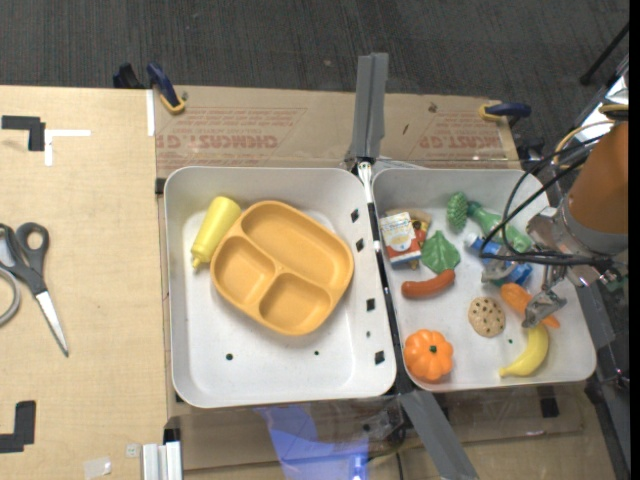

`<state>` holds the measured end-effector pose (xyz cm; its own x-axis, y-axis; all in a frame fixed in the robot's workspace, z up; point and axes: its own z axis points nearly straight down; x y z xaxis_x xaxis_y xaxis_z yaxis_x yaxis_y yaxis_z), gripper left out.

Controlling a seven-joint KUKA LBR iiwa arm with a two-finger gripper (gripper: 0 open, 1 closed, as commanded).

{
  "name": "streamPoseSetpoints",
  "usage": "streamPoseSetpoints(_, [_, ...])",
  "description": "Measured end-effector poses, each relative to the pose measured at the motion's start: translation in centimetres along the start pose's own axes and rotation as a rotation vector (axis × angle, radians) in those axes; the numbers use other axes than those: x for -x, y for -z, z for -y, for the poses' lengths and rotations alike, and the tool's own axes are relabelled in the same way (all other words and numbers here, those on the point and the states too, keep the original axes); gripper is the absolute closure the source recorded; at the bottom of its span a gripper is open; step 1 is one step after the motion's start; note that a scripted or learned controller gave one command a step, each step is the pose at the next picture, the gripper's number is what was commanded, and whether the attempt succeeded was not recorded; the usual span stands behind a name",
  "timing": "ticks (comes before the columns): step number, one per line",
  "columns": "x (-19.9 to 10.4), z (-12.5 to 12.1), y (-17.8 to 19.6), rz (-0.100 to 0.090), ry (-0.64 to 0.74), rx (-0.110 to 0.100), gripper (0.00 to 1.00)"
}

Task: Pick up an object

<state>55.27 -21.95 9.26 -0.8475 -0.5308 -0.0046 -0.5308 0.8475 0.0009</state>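
My claw (545, 311) hangs just over the banana (528, 354); its state I cannot tell. The banana looks light, smooth, best gripped mid-curve.

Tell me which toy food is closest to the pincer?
The carrot, the small orange piece right beside the pincer in the right bin. The banana lies just below it, slightly farther; the cookie and pumpkin sit farther left.
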Motion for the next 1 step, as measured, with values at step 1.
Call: streamPoseSetpoints(1, [-1.42, -0.86, -0.01, -0.001, -0.041, -0.001, 0.00])
